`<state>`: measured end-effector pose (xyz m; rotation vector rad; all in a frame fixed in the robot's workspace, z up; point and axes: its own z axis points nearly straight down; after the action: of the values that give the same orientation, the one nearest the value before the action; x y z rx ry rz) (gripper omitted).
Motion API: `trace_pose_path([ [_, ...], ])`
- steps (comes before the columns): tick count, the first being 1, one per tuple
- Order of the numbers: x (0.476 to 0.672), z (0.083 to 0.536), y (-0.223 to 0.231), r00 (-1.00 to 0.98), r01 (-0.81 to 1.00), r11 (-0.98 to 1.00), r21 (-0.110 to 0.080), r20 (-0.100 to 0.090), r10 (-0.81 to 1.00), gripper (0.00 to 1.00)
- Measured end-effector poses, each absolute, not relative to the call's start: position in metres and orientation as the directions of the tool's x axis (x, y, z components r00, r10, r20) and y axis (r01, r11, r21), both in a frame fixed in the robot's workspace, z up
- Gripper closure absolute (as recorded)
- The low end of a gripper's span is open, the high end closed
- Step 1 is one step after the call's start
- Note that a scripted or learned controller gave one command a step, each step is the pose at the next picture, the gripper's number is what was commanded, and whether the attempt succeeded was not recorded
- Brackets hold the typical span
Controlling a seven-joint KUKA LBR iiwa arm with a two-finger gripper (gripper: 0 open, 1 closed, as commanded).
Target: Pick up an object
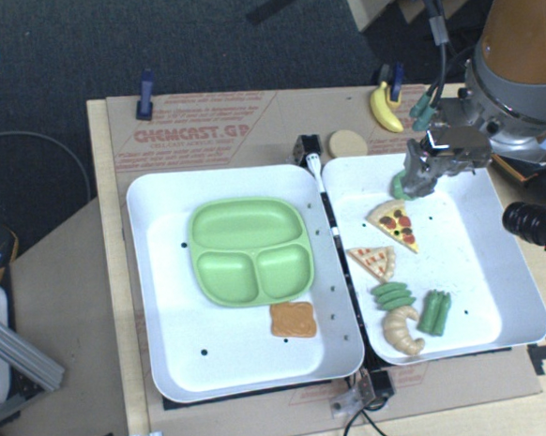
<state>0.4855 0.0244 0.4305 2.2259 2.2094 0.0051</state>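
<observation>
Roughly: the gripper point(419, 178) is low over the far-left corner of the right bin point(503, 269), right at a small green object point(399, 186) near the bin wall. That green piece looks like the target, but it's mostly hidden under the fingers, so I can't tell what it is or whether it's between them. Can't tell how far open the hand is either; not calling it a grasp.

Handling guess: everything here looks like toy food, so light, stiff plastic, not fragile, a bit slick. A thin flat piece would be hard to pinch off the floor; a chunky one is easier. For the green piece, close across its narrow width and watch the bin wall just beside it, which leaves little finger room.

Count, right bin:
- pizza slice ×2: upper one point(393, 224), lower one point(372, 261)
- green leafy/pea piece point(392, 295) ×1
- croissant point(402, 329) ×1
- green bean bundle point(435, 311) ×1
- the green object at the gripper ×1

Left bin point(166, 296):
- green divided plate point(251, 251) ×1, three compartments
- toast-like orange square point(293, 320) ×1, just off the plate's near edge

Outside the bins, on the bench: banana point(386, 109) ×1, tan disc point(347, 143) ×1.
</observation>
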Motion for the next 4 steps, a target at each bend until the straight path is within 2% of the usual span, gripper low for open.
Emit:
trace_pose_path([
  [2,0.479,0.407,-0.024,0.005,1.000,-0.005,-0.003,-0.001,1.000,1.00],
  [3,0.479,0.356,-0.029,0.002,1.000,-0.002,-0.007,0.000,1.000,1.00],
  [4,0.478,0.302,0.028,-0.006,1.000,0.006,-0.008,0.002,1.000,1.00],
])
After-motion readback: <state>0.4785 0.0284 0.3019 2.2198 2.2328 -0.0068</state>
